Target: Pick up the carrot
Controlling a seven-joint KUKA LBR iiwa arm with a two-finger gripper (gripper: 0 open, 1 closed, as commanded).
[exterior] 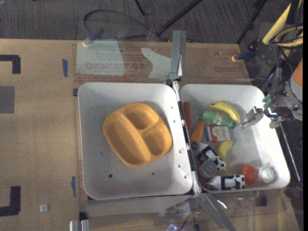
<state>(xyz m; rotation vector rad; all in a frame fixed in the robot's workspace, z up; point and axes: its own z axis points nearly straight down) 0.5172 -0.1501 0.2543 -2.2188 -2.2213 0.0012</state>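
Zero contact yet: hovering over right bin (269, 150) with gripper (263, 116) spread and empty, probably needing a leftward, downward reach onto carrot (197, 130).

From my remote seat I look down on a pale brown, cardboard-coloured surface (38, 129) that fills most of the picture. Black corner marks (11, 64) sit along its left side, with short strips of blue tape (64, 67) near them. A clear plastic sheet (126, 60) with faint printing lies flat on the far part of the surface. Beyond the far edge I see dark grey carpeted floor (62, 8), crossed by black stand legs (192, 4) and a looping black cable (103, 19). Yellow tubing (281, 20) shows at the upper right. The light is even and soft, without hard shadows.
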